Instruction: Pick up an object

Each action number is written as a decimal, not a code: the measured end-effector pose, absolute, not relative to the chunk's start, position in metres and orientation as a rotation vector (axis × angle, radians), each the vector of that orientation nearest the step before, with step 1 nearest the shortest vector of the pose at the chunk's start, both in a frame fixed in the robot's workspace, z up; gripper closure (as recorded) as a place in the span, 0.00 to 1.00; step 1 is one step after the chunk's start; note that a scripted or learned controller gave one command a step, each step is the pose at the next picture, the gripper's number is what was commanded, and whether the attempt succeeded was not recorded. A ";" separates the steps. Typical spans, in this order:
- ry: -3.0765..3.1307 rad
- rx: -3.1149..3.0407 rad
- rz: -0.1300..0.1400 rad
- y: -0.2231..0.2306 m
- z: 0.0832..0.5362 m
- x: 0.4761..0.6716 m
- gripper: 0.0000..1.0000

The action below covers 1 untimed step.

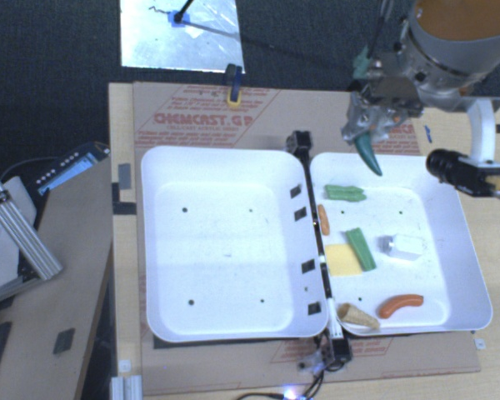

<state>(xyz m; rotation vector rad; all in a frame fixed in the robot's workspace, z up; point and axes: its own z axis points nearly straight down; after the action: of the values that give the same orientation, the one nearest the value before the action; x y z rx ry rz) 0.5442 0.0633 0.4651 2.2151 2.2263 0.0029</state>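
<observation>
**Claw poised above the right bin, nothing picked yet**

The arm (450,23) reaches in from the right and hangs over the far edge of the right bin (462,223). Its claw (368,152) points down and a little leftward, the teal fingertips (372,162) drawn together into one narrow point with nothing between them. So the pick is at its approach stage – a target is yet to be reached, by my reading.

All the candidates lie in the right bin. Nearest below the claw is a green piece (345,193), lying flat near the far left of the bin. Just beside the divider sits a small orange piece (323,219). Toward the middle, a green stick (360,249) lies at a slant, touching a yellow block (343,260). A white and grey object (402,246) rests to the right of them, and at the near side lie an orange sausage shape (399,305) and a tan wedge (357,316). The left bin (225,240) shows bare white floor.

The next move likely calls for spreading the fingers, then dropping straight onto one piece – the green one is closest – and straddling it across its short side.

The upper arm is cut off at the top and right. The claw's body is a tangle of cables and grey housing, hard to read, and I cannot name the white and grey object.
</observation>
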 end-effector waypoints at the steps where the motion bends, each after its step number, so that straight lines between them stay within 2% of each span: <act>1: 2.228 2.214 0.003 0.115 0.477 0.488 1.00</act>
<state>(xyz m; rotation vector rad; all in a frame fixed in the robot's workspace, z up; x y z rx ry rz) 0.4875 0.1152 0.4769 2.2144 2.2283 0.0027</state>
